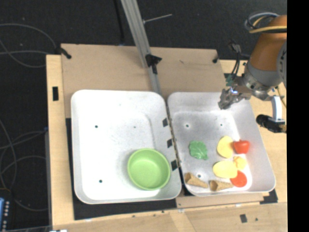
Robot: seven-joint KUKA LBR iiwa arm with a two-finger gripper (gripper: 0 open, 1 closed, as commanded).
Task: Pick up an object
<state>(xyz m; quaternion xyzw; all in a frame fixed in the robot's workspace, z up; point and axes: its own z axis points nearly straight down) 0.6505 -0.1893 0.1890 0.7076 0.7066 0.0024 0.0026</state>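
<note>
My gripper (226, 101) hangs over the far right corner of the right bin (203, 115), well above the objects. Nothing shows between its fingers. The right bin's near half holds a green leafy piece (198, 150), two yellow pieces (225, 147) (225, 168), a red piece (241, 146), an orange-red piece (239, 179) and two brown wedge pieces (194, 180) (219, 185). A green bowl (148, 168) sits in the left bin (106, 124) near its front right corner.
A slanted metal pole (140, 37) rises from behind the bins, ending at a clamp near their shared back edge. The arm's grey and orange body (264, 57) stands at the right. Cables lie on the dark floor at left.
</note>
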